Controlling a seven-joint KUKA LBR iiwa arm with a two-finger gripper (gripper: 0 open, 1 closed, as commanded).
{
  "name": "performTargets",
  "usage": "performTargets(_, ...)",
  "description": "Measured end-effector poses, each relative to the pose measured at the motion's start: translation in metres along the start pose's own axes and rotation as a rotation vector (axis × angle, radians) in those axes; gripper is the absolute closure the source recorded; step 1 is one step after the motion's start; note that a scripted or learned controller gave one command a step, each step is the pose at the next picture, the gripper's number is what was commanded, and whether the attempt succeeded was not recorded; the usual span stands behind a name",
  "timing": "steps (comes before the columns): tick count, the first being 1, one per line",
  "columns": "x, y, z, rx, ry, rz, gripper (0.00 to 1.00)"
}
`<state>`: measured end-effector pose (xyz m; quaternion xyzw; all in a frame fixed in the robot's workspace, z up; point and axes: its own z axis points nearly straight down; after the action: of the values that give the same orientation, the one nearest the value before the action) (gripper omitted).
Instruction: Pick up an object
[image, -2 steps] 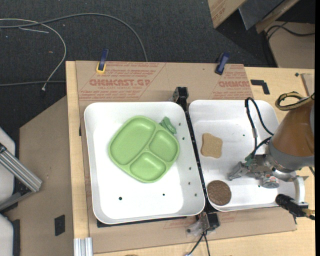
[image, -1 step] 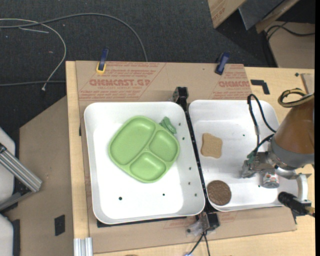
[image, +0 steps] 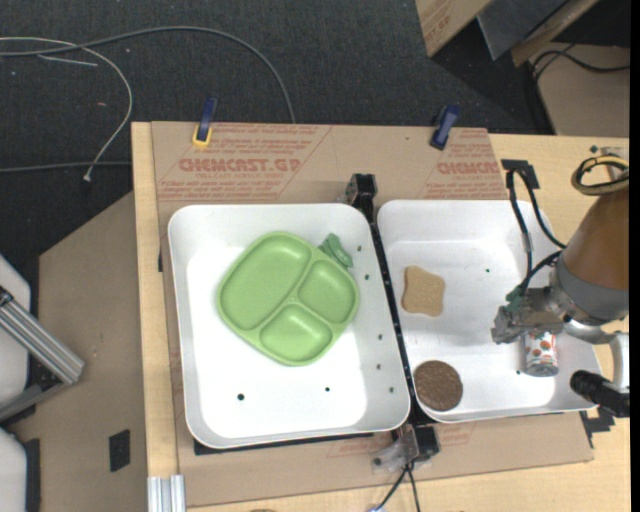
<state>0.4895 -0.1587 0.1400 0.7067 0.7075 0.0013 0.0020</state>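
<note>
From above, at a slant: a cardboard-covered tabletop bearing two shallow white bins side by side, with a blue clamp at its far-left edge and another at the far edge above the join of the bins.

In the left bin, a green divided plate with three compartments, lying flat and turned at an angle, toward the far half of the bin. Touching the plate's far-right edge, a small dark-green piece, too small to identify.

In the right bin, three loose things. Near the left wall, a tan slice shaped like toast, lying flat. At the near-left corner, a brown round disc, also flat, well apart from the slice. Toward the right side, a small white can with orange marks, standing roughly upright.

Reaching in from the right, the grey arm with its orange band, low over the right half of the right bin. At its end, the gripper, just beside the can on the can's far-left side. Whether open or closed, and whether touching the can, cannot be told from this angle. Nothing visibly held.

Along the right bin's far-right rim, black cables running toward the arm.
</note>
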Motion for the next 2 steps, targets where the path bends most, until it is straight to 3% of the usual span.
performTargets(2, -0.003, -0.006, -0.095, -0.001, -0.001, 0.000, 1.00)
